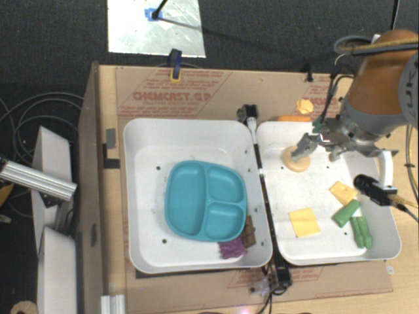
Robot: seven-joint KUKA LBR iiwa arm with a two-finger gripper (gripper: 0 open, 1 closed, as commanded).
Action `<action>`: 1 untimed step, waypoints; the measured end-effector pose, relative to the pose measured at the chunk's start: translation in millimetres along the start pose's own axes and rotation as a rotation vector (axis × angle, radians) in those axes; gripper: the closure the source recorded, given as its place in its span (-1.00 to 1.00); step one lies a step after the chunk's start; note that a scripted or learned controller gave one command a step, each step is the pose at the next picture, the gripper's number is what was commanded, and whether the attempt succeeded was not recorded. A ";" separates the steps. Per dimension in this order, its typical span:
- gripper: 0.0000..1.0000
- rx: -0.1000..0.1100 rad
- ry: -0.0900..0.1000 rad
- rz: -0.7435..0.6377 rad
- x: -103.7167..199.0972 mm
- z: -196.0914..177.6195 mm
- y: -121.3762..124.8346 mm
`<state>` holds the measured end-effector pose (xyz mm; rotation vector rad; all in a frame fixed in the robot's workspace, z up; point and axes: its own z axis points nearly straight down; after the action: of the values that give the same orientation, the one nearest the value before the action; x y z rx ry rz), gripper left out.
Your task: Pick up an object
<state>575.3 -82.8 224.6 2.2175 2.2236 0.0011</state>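
Gripper (313, 144) poised low in the right bin (393, 241), fingers spread, nothing pinched. Tan round piece (296, 160) just below and left of the fingertips, resting on the bin floor. Grasp and lift not yet done, by appearances.

Glossy blue plastic plate (206, 201), smooth white plastic bins (196, 133).
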 end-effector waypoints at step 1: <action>-1.00 0.010 0.001 0.006 -36.8 97.9 -28.5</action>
<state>547.0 -119.7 126.7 2.2299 2.2220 -0.0095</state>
